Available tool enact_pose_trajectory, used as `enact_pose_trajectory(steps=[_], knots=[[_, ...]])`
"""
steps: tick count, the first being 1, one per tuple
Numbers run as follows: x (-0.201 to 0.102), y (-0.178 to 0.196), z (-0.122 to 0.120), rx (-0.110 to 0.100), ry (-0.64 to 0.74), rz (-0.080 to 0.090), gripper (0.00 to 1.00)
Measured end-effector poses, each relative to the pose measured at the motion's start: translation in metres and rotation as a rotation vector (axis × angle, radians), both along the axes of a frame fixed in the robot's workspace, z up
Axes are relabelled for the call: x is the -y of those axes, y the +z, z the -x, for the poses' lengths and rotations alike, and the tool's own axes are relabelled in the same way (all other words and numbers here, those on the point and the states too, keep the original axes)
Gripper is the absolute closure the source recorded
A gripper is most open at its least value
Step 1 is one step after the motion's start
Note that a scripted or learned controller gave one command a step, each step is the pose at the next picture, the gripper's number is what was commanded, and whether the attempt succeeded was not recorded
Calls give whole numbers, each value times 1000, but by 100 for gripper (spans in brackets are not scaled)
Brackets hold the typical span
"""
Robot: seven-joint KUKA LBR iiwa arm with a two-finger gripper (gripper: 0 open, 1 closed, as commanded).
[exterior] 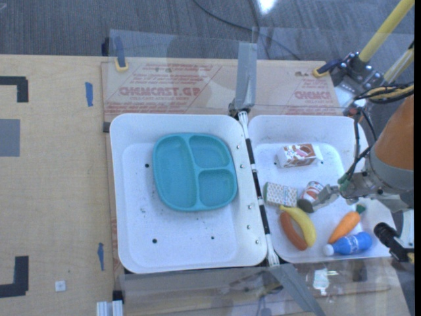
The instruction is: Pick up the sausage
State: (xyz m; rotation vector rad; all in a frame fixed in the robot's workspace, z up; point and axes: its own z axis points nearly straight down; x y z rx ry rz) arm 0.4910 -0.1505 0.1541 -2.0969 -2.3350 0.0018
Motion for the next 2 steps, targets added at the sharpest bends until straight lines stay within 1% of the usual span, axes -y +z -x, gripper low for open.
enact_pose_trajectory(steps=[1, 2], knots=[[-2, -62, -34, -1, 42, -1, 0], [28, -66, -76, 8, -54, 1, 0]])
